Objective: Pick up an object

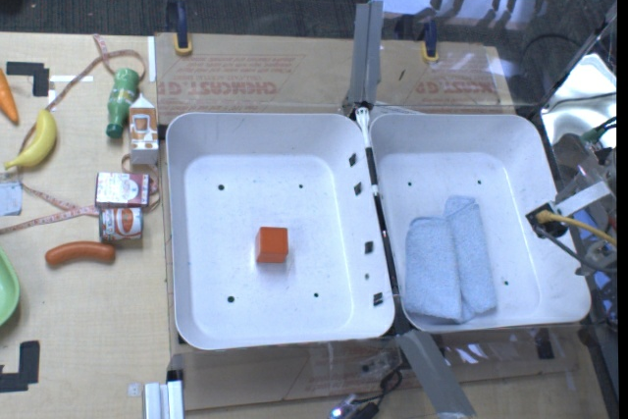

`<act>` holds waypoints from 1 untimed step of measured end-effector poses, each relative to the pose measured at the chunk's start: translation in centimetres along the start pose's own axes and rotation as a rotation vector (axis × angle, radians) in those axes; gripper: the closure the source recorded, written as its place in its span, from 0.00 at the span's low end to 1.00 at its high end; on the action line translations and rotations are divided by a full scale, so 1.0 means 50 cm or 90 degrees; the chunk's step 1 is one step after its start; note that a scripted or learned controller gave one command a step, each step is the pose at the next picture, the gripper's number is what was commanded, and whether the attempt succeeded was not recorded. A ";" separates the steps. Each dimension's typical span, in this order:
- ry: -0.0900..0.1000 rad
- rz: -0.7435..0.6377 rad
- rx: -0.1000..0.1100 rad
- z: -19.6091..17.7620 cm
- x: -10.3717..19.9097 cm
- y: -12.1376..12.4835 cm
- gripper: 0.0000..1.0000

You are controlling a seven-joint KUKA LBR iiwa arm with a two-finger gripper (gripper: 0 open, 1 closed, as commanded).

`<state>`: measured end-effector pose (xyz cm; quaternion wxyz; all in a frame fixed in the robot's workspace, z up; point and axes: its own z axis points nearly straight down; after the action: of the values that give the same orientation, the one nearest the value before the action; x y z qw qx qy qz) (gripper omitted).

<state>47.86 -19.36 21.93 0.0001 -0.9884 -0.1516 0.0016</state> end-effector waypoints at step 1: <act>0.006 0.016 0.008 0.255 0.005 0.045 0.00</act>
<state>48.71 -21.43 9.20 0.0066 -0.9903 -0.1391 -0.0019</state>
